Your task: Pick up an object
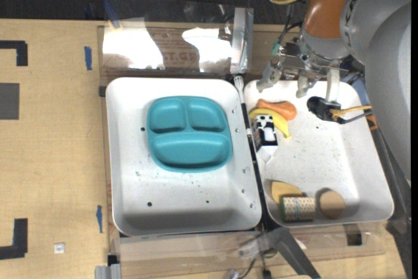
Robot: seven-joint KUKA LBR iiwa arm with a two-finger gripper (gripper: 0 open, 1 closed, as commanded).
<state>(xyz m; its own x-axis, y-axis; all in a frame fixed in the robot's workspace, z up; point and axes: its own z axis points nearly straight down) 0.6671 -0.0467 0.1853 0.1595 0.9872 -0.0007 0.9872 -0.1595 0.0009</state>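
We take the banana (277, 119) as the likeliest pick: it lies in the right bin (339, 166) just below the tool (299, 82), whose fingers stand spread and hold nothing, and it looks light, smooth and curved, best pinched across its middle. Nearer the front of that bin sit a tape roll (298, 207) and a brown ball (331, 202). Left of the banana, the left bin (124, 160) holds a teal tray (189, 132).

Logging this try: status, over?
Hand above right bin's far end, holding nothing. Banana and orange piece just below. Nothing in the way.
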